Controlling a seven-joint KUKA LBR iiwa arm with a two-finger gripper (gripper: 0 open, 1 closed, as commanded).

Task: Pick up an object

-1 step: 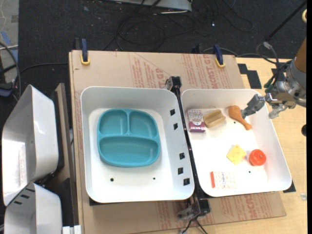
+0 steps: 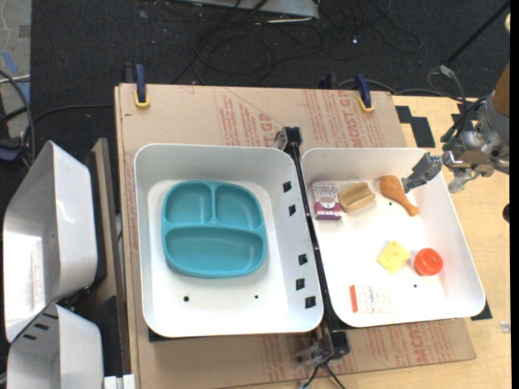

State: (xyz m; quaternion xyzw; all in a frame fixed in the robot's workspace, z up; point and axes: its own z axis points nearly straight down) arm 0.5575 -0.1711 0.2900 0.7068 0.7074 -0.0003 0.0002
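- Hovering over the right bin's (image 2: pixel 454 241) upper right rim, the gripper (image 2: pixel 442 171) spreads its two fingers apart, nothing between them.
- Chicken drumstick (image 2: pixel 398 194): just beside the lower-left fingertip, at the gripper's 8 o'clock; apart from the bin wall.
- Tan bread piece (image 2: pixel 357 197) and small pink carton (image 2: pixel 325 200): at the drumstick's 9 o'clock, touching each other, the carton close to the bin's left wall.
- Yellow cheese wedge (image 2: pixel 392 257) and orange round object (image 2: pixel 428 261): at the drumstick's 6 o'clock, open floor around both.
- White card (image 2: pixel 371 297): near the front rim.
- Left bin (image 2: pixel 154 217): holds a teal divided plate (image 2: pixel 214 228), bare floor on all sides.
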